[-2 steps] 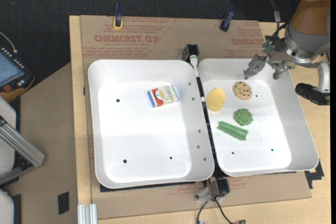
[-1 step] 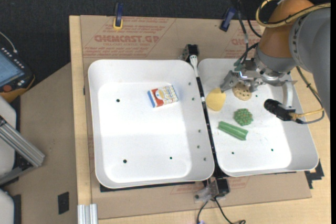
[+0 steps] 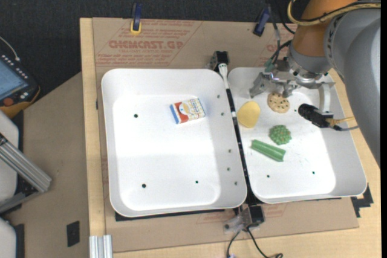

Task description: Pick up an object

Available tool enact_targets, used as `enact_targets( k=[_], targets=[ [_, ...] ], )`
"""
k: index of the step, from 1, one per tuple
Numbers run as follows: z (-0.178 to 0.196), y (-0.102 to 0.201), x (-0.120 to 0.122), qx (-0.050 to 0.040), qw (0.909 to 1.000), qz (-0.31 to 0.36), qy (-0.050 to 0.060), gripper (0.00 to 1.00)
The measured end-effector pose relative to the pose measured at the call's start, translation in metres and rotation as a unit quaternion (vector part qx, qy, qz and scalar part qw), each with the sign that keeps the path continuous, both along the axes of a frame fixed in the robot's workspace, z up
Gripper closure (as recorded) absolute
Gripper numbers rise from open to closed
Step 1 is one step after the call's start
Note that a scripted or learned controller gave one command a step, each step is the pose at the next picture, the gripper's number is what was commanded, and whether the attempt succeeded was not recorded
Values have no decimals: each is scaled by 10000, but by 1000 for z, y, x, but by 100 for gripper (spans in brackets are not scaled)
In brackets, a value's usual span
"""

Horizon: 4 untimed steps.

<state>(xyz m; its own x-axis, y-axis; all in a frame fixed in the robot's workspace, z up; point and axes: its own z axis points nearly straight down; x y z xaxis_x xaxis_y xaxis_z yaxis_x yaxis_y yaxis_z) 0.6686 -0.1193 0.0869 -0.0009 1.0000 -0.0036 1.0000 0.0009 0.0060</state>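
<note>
Cookie [image 3: 279, 103], round and tan with dark specks, lies flat in the far part of the right bin [image 3: 314, 181], just under my gripper [image 3: 272, 91]. My fingers [image 3: 259, 85] are spread wide and grip nothing. Their tips are at the cookie's far edge, and from this slanted view I cannot tell whether they touch it.

My grey arm [image 3: 357, 39], with its orange band [image 3: 317, 15] above the wrist, comes in from the right over the bin's far corner.

A yellow rounded piece [image 3: 248, 113] sits just left of the cookie, close to the wall between the bins. Nearer the camera, a green knobbly ball [image 3: 280, 135] rests apart from both. A green stick [image 3: 268, 150] lies at a slant just beside the ball.

The left bin [image 3: 163, 190] holds a small red, white and blue box [image 3: 187, 110], flat and alone in the far half. Both bins stand on a brown cardboard sheet [image 3: 151, 42], with blue clamps [image 3: 136, 12] on its far edge.
</note>
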Motion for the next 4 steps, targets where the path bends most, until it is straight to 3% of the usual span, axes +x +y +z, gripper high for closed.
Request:
enact_targets(
  k=[1,2,3,4],
  targets=[
    [1,25,-1,4,10000,7,8,0],
    [1,-53,-193,-6,10000,-53,15,0],
    [12,-52,-187,-44,10000,-31,-41,100],
    [81,-16,-160,12,10000,21,-5,100]
  ],
)
